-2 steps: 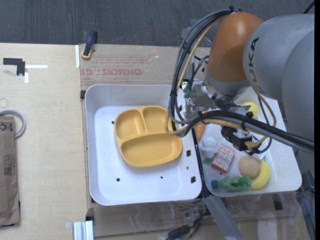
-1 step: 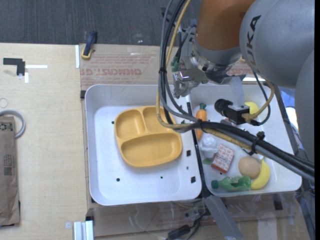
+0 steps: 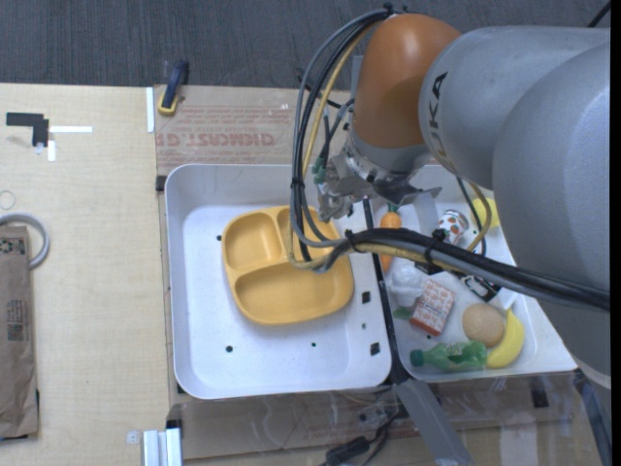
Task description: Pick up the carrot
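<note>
Where the two white bins meet, the carrot [image 3: 390, 223] shows as a small orange piece at the left edge of the right bin [image 3: 539, 355], just under the arm's wrist and partly hidden by a black cable bundle [image 3: 456, 257] that crosses in front of it. The gripper [image 3: 342, 198] hangs close beside the carrot, above the divide between the bins, but wrist hardware and looping cables cover it, so whether it is open or closed, or holding anything, cannot be told. To the right of the carrot lie a small white object with dark and red marks [image 3: 450, 227] and part of something yellow behind the cables. Lower in the same bin sit a red and white packet [image 3: 433, 306], a round tan item [image 3: 483, 323], a banana [image 3: 510, 343] and a green item [image 3: 452, 356] along the front wall. In the left bin [image 3: 194, 289] a yellow divided plate [image 3: 281, 284] rests near the middle, its right edge below the wrist. The grey arm [image 3: 529, 134], with its orange band [image 3: 403, 76], fills the upper right. On the tabletop [image 3: 78, 260] to the left lie a brown paper bag [image 3: 16, 328] and a grey ring [image 3: 32, 236].
</note>
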You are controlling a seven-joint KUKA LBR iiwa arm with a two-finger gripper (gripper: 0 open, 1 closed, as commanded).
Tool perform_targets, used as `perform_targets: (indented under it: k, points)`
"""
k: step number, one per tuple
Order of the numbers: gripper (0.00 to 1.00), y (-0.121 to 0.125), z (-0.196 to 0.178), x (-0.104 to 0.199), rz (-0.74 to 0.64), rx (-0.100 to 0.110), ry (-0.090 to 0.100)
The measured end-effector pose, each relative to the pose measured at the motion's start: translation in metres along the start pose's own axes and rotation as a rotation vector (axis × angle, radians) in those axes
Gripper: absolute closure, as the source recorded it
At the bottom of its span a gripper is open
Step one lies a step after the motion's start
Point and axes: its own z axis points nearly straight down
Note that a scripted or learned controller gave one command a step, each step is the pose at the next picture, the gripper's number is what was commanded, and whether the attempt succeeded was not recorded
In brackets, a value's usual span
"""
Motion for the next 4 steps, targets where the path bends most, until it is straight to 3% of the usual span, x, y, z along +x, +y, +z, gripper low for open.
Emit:
perform_targets:
  k: [1,2,3,4]
  points:
    - [1.00,0.000,-0.040,0.055,-0.089,-0.003,0.000]
    - [1.00,-0.044,0.012,0.071,-0.052,0.000,0.000]
    - [1.00,-0.078,-0.042,0.063,0.337,0.000,-0.001]
    - [1.00,-0.095,-0.036,0.095,0.489,0.002,-0.001]
